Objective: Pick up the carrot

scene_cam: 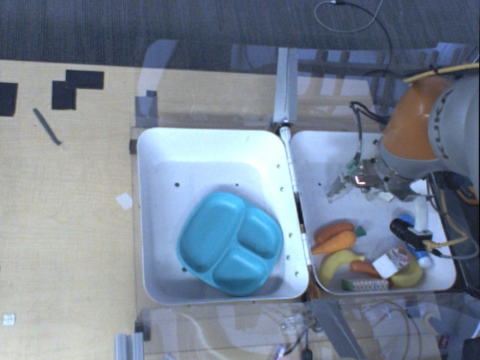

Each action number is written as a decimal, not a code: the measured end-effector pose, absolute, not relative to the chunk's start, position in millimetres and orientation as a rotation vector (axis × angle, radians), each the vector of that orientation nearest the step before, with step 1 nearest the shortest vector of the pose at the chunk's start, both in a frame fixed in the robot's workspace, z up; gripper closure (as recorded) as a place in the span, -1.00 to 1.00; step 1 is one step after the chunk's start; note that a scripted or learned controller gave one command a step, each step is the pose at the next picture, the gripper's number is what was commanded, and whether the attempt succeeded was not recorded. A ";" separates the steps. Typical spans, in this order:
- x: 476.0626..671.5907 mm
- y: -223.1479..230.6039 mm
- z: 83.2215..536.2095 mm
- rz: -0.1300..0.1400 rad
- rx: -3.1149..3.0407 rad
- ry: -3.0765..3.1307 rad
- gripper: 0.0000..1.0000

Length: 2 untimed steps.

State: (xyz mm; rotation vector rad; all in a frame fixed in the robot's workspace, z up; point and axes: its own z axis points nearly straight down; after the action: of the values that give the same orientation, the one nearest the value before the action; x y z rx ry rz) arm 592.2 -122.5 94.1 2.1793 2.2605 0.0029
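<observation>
The carrot (335,241), orange with a small green top, lies in the lower left part of the right bin (315,156); a second orange piece (332,229) rests against its far side. My gripper (358,187) hangs over the middle of that bin, up and to the right of the carrot and apart from it. Its fingers are spread open and nothing sits between them.
A yellow banana (340,262), a smaller carrot-like piece (366,268), a white card (385,265) and another banana (409,277) crowd the right bin's near edge. A blue divided plate (231,242) lies in the left bin (161,201). The bins share a ridge (294,201).
</observation>
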 end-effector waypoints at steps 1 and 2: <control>499.6 -83.0 90.2 0.014 2.249 2.183 -1.00; 502.8 -81.8 100.9 0.023 2.242 2.181 1.00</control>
State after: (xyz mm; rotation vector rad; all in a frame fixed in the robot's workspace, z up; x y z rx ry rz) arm 502.8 -81.8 100.9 2.2424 2.1806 0.0226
